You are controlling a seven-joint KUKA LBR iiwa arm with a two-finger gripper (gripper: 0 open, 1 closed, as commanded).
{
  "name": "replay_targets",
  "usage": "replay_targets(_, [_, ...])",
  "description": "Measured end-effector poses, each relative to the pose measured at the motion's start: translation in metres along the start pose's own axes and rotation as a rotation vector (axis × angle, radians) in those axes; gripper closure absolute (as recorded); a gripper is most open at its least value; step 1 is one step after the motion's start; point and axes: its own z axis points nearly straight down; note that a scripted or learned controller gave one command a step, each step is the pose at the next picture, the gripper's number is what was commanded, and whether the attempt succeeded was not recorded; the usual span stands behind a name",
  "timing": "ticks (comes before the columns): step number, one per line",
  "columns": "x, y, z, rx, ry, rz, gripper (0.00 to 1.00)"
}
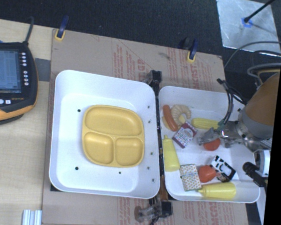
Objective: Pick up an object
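On the far left of the desk lies a pendant, its screen lit and its orange edge toward the near side. Next to it, a brown board covers the middle of the desk, held at the far edge by two clamps.

Two white bins sit side by side on the board. The left bin holds a yellow tray with three compartments, lying flat near the bin's centre.

The right bin holds the small things. Along its left wall lies a yellow bottle, and beyond that a sausage touching a pale, curled shrimp. A small purple packet lies just nearer than the shrimp. A checked packet sits toward the near wall, with a red piece just beside it and a long yellow piece against the near rim. A yellow corn cob lies toward the far side. A black and white item rests near the right wall.

The hand reaches in from the right, low over a red tomato near the middle of the bin. Whether it is spread or pinching the tomato cannot be told. The arm rises at the right edge.
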Motion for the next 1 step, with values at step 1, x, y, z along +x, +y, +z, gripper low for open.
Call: replay_targets(1, [0.0275, 0.0046, 0.0004, 0.003, 0.001, -0.003, 0.0])
